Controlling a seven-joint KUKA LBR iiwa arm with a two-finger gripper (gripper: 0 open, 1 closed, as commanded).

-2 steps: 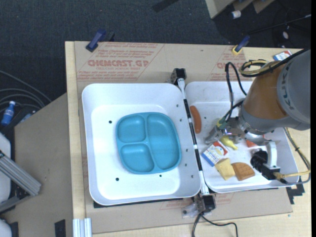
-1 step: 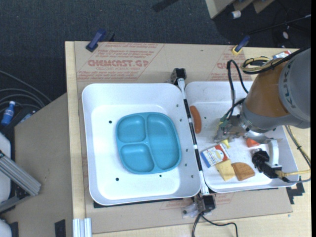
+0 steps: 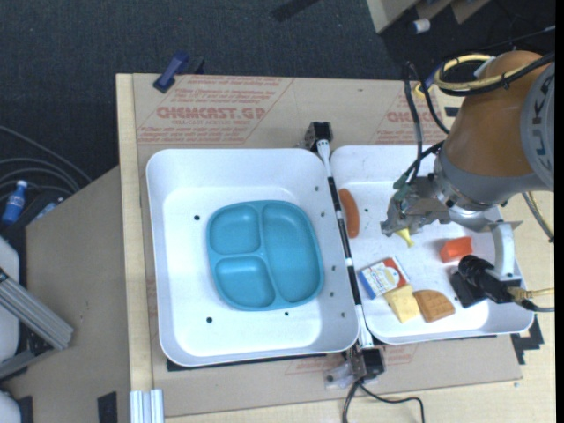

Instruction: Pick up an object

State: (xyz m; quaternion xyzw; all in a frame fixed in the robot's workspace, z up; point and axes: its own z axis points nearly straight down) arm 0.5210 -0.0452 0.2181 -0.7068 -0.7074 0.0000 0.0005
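Desk (image 3: 220, 113) carries two white bins: the left bin (image 3: 176, 324) holds a blue divided plate (image 3: 264, 254). Over the right bin (image 3: 374, 170) hangs the end effector (image 3: 401, 225), apart or together I cannot tell, a small yellow piece (image 3: 406, 234) at its tip, near an orange sausage (image 3: 350, 211).

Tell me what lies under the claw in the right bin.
A small yellow piece pokes out beneath the claw. The claw covers the rest of it, and also the floor of the right bin directly below.
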